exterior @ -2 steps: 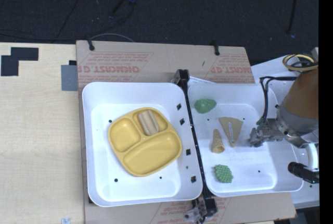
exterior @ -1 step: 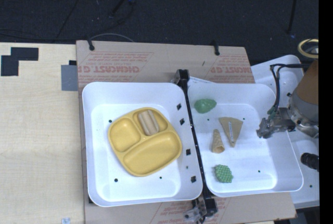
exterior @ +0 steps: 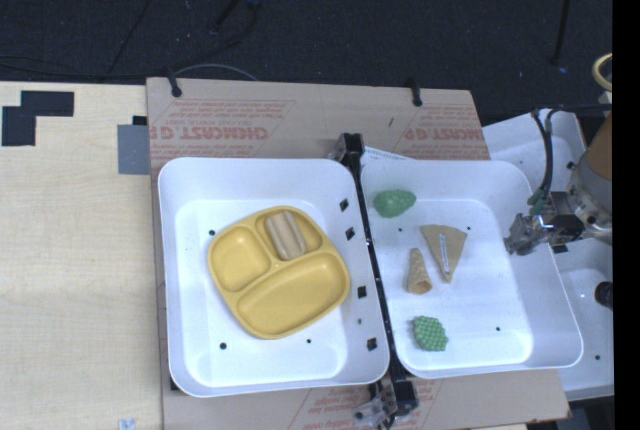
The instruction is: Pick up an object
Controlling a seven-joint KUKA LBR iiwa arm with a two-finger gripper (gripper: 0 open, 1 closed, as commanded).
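The end effector [exterior: 527,233] sits at the right edge of the frame, just over the right wall of the right bin [exterior: 545,318], and nothing lies between its fingers. Whether those fingers are spread or closed, I cannot tell; it is a small dark cluster of metal at this slant.

So by my reading we are at the very start: the approach. No object has been chosen or touched yet, and everything rests flat on the bin floors.

Count with me. Two white bins side by side on the counter. In the left bin [exterior: 190,338], one yellow divided plate [exterior: 278,280], three compartments, with one tan bun-like piece [exterior: 287,234] lying in the upper right compartment. In the right bin, four loose things: one green rounded lump [exterior: 394,203] at the upper left, one tan wedge [exterior: 444,248] near the centre, one tan cone [exterior: 417,272] just beside it to the left, and one green dimpled piece [exterior: 430,333] lower down.

The wedge is the nearest candidate to the end effector, so the next move likely calls for swinging left over the bin floor, lining the fingers across its narrow width, then descending. The cone lies close by, and that could crowd the grasp.
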